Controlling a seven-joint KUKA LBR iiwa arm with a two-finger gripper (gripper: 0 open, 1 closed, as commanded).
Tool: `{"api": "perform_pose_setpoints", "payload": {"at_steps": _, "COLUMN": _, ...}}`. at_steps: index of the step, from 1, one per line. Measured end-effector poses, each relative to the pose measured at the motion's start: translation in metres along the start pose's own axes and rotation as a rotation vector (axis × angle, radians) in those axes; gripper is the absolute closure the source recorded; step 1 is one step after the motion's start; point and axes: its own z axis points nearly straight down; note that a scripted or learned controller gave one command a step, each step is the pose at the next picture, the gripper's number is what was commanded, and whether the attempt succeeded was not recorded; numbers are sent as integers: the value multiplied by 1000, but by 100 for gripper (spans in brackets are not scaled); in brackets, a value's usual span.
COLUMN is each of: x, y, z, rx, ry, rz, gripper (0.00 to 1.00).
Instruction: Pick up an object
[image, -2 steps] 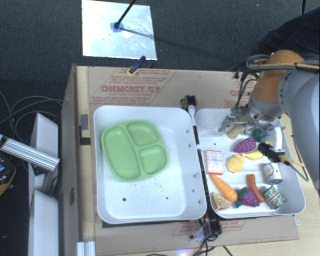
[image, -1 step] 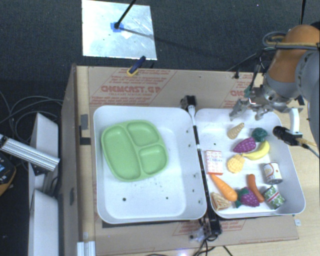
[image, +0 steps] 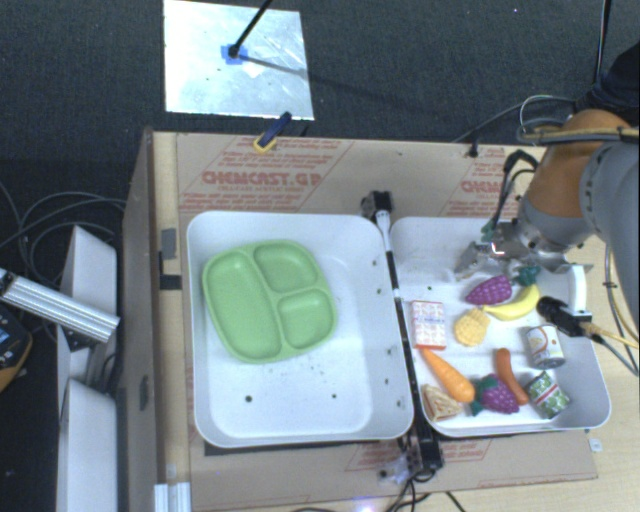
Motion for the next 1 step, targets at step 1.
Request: {"api": "perform_pose_setpoints", "payload": {"at_steps": 1, "x": 13, "y": -30, "z": 8, "rx": -2, "ry": -1, "rz": 1, "gripper": 0}}
